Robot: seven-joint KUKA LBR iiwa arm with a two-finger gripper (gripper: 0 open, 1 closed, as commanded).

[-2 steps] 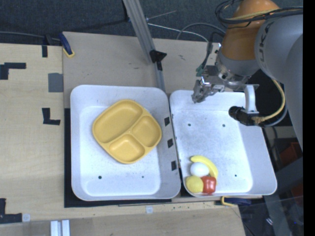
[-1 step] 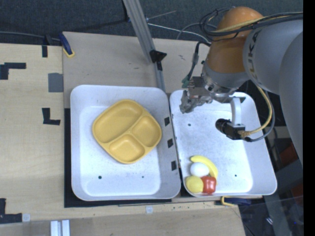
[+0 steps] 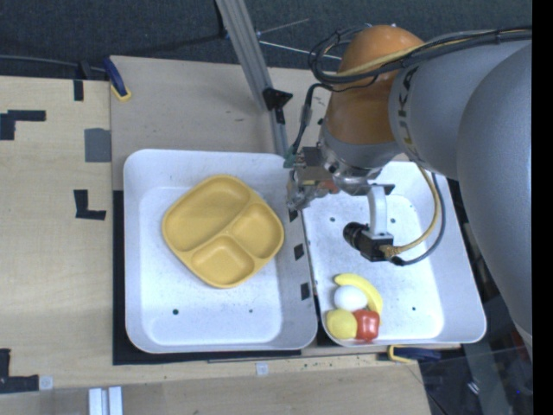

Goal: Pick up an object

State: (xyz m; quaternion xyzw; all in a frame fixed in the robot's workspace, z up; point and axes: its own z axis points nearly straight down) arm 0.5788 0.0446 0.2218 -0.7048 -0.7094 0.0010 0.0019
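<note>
The arm (image 3: 449,102) reaches in over the right bin (image 3: 432,318), and its jaws hang above that bin's upper left floor; whether they stand open or closed cannot be told, and nothing is seen between them. Below the jaws, well apart, a cluster lies at the bin's near edge: a yellow banana (image 3: 367,288), a white egg-shaped piece (image 3: 350,298), a yellow round piece (image 3: 340,323) and a red piece (image 3: 368,324), all touching. Left of the jaws, in the left bin (image 3: 155,318), rests a yellow divided plate (image 3: 223,230). Both bins sit on the desk (image 3: 52,258).
</note>
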